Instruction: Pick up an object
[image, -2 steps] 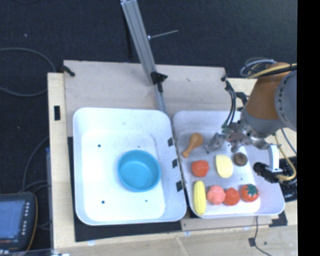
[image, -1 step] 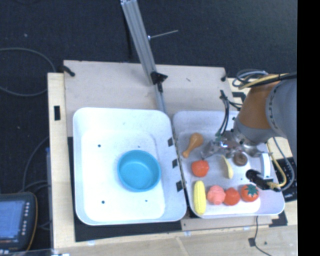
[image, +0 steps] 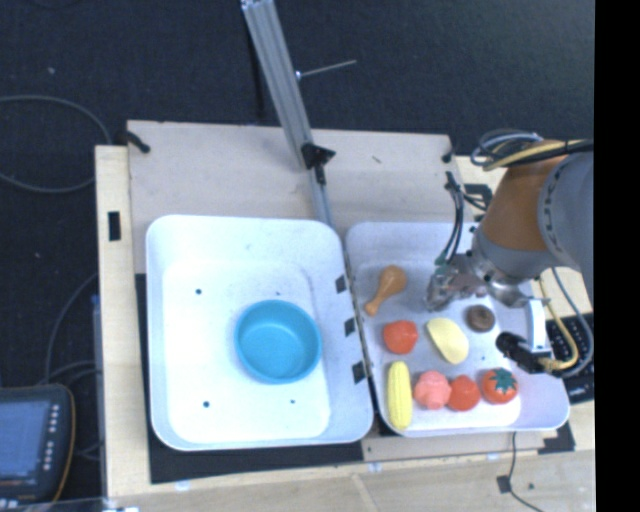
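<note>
Toy foods are gathered in the right bin (image: 375, 245): a tan drumstick (image: 384, 289), a red tomato (image: 400, 336), a yellow lemon (image: 448, 340), a brown nut (image: 481, 318), a corn cob (image: 398, 394), a pink piece (image: 431, 388), a red piece (image: 463, 393) and a strawberry (image: 499, 385). The gripper (image: 447, 287) is seen low over that bin, just above the lemon; whether its jaws are wide or narrow cannot be told. A blue bowl (image: 277, 341) is set in the left bin (image: 190, 250). Both bins are carried by a pale wooden table (image: 220, 165) over dark floor (image: 100, 50). No writing can be read.
</note>
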